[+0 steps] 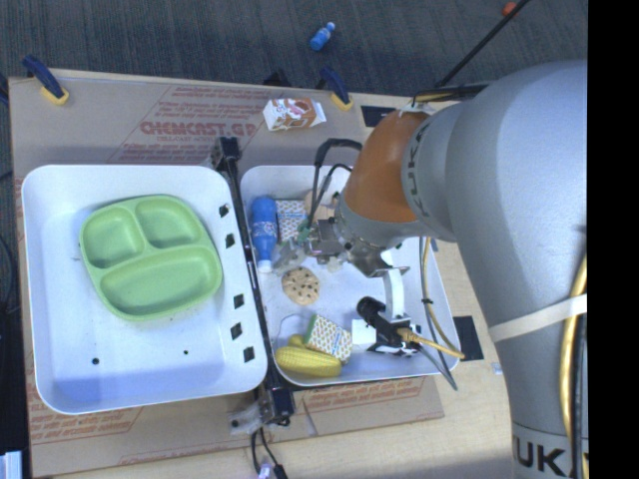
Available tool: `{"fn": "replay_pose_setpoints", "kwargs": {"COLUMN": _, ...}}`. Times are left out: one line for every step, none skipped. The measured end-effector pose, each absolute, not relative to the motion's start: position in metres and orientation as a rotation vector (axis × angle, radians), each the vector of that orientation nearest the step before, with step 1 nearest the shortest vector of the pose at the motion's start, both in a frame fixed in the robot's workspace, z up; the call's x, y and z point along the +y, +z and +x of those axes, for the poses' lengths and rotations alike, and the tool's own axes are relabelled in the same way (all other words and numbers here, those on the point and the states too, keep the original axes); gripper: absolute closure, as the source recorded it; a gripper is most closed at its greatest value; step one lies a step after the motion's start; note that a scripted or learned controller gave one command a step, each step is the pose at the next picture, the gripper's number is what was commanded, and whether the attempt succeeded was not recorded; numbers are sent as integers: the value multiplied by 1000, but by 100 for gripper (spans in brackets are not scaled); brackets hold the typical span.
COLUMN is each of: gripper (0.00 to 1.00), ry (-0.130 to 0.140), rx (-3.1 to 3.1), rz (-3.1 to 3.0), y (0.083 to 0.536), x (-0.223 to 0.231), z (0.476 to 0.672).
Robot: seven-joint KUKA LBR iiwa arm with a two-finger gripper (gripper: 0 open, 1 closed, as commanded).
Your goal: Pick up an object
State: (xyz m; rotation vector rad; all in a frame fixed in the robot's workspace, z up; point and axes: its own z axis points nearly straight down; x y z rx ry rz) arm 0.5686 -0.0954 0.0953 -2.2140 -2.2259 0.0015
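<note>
In the right bin (431, 312) the claw (318, 239) hangs low, just above a round cookie (301, 285). I cannot tell what the claw has hold of. A blue bottle (263, 230) lies by the bin's left wall, and a yellow banana (308, 362) lies at its near edge. A green plate (150, 255) sits in the left bin (60, 367).

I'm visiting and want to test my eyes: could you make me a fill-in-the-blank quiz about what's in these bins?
1. The green divided plate lies in the ____ bin.
2. The cookie lies in the ____ bin.
3. The banana in the right bin is coloured ____.
4. The bottle beside the divider is coloured ____.

Missing words: left; right; yellow; blue
</note>
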Motion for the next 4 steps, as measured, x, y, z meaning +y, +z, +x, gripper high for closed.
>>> {"fn": "replay_pose_setpoints", "kwargs": {"gripper": 0, "ry": 5, "rx": -2224, "rz": -2214, "y": 91, "x": -92, "z": 556}}
{"fn": "replay_pose_setpoints", "kwargs": {"gripper": 100, "ry": -4, "rx": -2233, "rz": -2213, "y": 106, "x": -91, "z": 559}}
{"fn": "replay_pose_setpoints", "kwargs": {"gripper": 0, "ry": -3, "rx": -2234, "rz": -2212, "y": 105, "x": -91, "z": 559}}
{"fn": "replay_pose_setpoints", "kwargs": {"gripper": 0, "ry": -3, "rx": -2233, "rz": -2214, "y": 94, "x": -91, "z": 478}}
